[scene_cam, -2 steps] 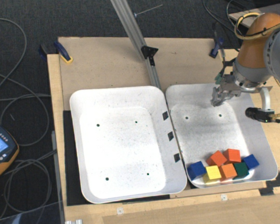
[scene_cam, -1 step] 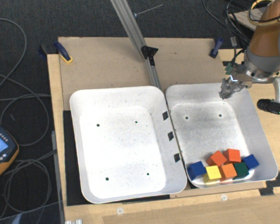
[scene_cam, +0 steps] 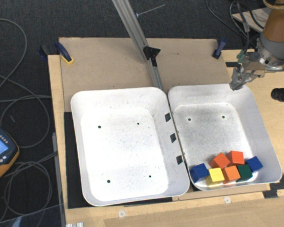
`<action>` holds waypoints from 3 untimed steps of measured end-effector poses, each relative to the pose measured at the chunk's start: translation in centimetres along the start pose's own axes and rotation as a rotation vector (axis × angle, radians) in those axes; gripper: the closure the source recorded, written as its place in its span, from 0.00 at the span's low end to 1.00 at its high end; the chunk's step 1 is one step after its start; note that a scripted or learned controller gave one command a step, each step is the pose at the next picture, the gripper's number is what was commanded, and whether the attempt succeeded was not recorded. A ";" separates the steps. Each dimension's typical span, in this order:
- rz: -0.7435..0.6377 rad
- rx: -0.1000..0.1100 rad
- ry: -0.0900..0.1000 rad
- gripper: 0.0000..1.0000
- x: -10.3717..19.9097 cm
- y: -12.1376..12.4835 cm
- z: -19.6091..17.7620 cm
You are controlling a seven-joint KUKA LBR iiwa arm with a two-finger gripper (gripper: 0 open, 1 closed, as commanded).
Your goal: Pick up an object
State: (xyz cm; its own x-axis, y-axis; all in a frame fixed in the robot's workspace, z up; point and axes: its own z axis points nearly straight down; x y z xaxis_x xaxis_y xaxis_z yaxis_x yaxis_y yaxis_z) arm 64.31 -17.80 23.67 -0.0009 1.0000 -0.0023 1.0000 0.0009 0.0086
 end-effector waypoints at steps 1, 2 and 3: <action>-0.004 0.012 0.006 1.00 5.2 -1.7 0.8; -0.005 0.011 0.006 1.00 10.4 -2.6 -0.3; -0.004 0.012 0.005 1.00 14.7 -4.1 0.2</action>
State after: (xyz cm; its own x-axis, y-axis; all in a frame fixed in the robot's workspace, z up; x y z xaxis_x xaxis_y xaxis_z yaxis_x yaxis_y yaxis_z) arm 60.19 -3.07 23.40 -0.0052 1.0000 0.0031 1.0000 0.0053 -0.0036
